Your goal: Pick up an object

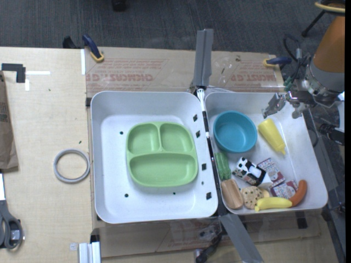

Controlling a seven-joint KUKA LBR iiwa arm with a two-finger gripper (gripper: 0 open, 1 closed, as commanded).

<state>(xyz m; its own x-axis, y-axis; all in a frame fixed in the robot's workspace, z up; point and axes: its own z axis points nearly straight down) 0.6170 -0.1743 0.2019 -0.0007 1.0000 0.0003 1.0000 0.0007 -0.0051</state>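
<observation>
The right bin (pixel 312 152) holds a blue bowl (pixel 235 131), a yellow cob-shaped toy (pixel 272 136), a green stick-like piece (pixel 222 166), a black-and-white cow toy (pixel 250 172), two small printed packets (pixel 272 174), a bun (pixel 232 194), a cookie (pixel 252 197), a banana (pixel 273 203) and an orange sausage (pixel 299 192). My gripper (pixel 284 108) hangs over the bin's far right part, just beyond the yellow toy. It is open, and nothing is between its fingers (pixel 271 106).
A green divided plate (pixel 162 153) lies in the left bin (pixel 104 163). On the bench to the left are a tape ring (pixel 72 165), scissors (pixel 9 232) and a brown bag (pixel 5 130). Clamps (pixel 93 47) hold the cardboard behind the bins.
</observation>
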